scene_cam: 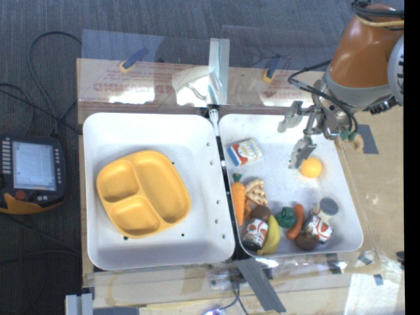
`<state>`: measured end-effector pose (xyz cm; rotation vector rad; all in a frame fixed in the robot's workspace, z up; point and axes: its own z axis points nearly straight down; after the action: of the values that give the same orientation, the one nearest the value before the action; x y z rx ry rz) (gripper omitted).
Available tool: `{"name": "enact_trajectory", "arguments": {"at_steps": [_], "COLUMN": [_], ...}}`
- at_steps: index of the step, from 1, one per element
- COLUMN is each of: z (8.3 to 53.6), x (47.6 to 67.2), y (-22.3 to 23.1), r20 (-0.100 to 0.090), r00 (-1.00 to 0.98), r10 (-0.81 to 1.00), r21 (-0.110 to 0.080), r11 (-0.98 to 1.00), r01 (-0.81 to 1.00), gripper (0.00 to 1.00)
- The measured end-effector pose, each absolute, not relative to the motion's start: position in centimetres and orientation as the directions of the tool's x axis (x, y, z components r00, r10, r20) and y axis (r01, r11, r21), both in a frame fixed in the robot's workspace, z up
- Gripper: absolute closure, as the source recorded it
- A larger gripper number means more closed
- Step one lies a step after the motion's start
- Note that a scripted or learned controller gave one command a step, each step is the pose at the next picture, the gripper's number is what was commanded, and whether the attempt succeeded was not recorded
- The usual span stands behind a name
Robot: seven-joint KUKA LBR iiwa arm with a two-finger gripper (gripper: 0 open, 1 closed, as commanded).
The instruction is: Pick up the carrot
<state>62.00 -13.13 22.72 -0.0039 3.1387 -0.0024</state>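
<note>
Over the right bin (341,176), near its far right corner, my claw (296,136) hangs with its two fingers spread apart and nothing between them; one finger reaches toward the far rim, the other points down at a yellow lemon (311,168) lying just beside its tip; my orange-banded arm (364,48) comes in from the right, above the bench edge.

Across the bin, the carrot (237,201) lies lengthwise tight against the left wall, green top toward the far side, well apart from my claw; a waffle (256,192) presses against its right flank and a small can (256,230) sits at its near end, so little room shows on either side of it; a milk carton (245,151) lies just beyond its top.

Bare white floor lies between the carton and the lemon; the near edge is crowded with a banana (272,236), broccoli (286,216) and a jar (320,223).

Beside it, the left bin (131,126) holds a yellow divided tray (142,192), with bare floor around it.
</note>
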Motion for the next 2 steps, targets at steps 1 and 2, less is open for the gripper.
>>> {"name": "enact_trajectory", "arguments": {"at_steps": [1,2], "z": [15.5,9.8], "x": [66.5,65.6], "y": [-21.2,-22.2], "r20": [0.001,-0.01], "r00": [-0.937,-0.94], "r10": [0.349,0.341], "r21": [-0.002,-0.001], "r11": [0.937,0.94], "r01": [0.349,0.341], "gripper": [0.0,0.0]}}
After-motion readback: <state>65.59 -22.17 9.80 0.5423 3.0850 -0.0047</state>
